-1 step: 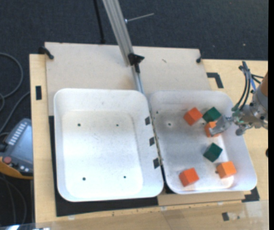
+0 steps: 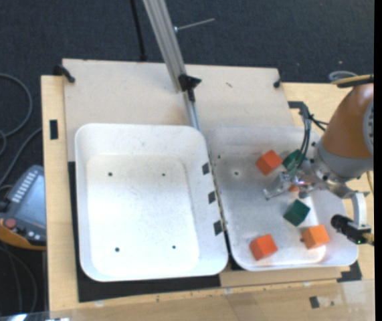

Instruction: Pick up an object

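Camera view, setting: two shallow white bins sit side by side on a pale bench; the left bin (image 2: 144,199) lies well apart from the arm, the right bin (image 2: 244,199) holds the blocks.
Arm: grey with an orange band, reaching in from the right over the right bin.
Gripper (image 2: 290,184): low over the middle of the right bin; whether it is wide or narrow I cannot tell, and nothing is visibly held.
Nearest objects: an orange block (image 2: 268,162) just up and left of the gripper; a dark green block (image 2: 297,212) just below it.
Farther objects: an orange block at the front rim (image 2: 263,247); a second orange block to its right (image 2: 315,236).
Key relation: the gripper sits between the upper orange and the green block, so my guess is that either is a short sideways shift away.
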